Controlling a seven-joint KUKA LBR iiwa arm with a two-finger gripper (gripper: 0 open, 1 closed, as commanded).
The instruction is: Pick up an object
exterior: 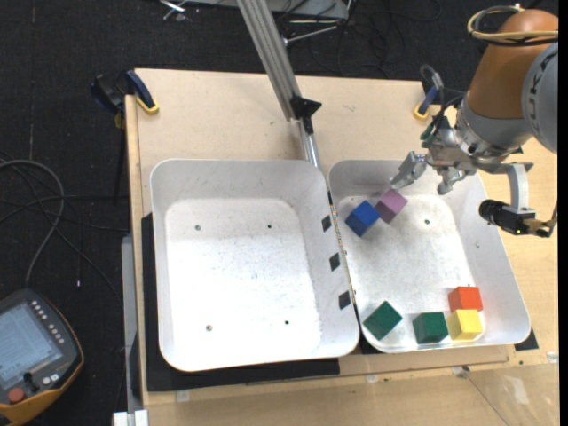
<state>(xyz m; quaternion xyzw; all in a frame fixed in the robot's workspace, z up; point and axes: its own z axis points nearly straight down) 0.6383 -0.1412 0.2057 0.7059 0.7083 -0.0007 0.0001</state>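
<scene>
Camera view: bench (231, 105) carrying two bins, left bin (177, 202), right bin (497, 264). Arm (506, 69) hanging over right bin's far edge, gripper (426, 171) spread, gripping nothing. Purple cube (391, 205) and blue cube (361, 217) sitting touching near far-left corner; green cubes (383, 319), yellow cube (465, 324), orange cube (465, 298) along near edge. Risk: a finger probably wedging between the touching pair, knocking both away.

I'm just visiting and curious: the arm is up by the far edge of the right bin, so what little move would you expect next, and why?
Probably a short drop toward the purple block. The hand hovers at the back of the right bin, holding nothing, and that block lies closest, touching the blue block. The other blocks sit far off at the front edge.
</scene>
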